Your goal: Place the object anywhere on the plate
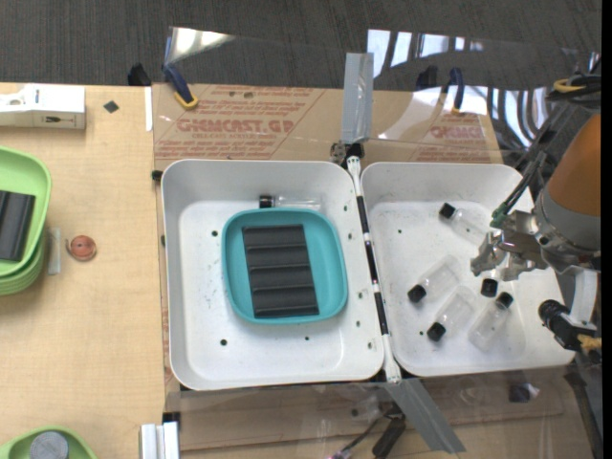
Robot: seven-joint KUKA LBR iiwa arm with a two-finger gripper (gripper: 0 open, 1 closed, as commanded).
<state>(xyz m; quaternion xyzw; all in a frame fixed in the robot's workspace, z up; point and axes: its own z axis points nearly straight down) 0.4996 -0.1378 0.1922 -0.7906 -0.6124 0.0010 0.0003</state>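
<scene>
Within the right bin, several clear black-capped vials are scattered loose beside the lowered gripper, whose finger state cannot be told, while the teal plate with its dark ribbed insert is seated in the left bin.

Two white bins sit side by side. One teal plate lies well left of the gripper. About five clear vials with black caps lie scattered around the gripper, and one more rests behind the plate.
</scene>
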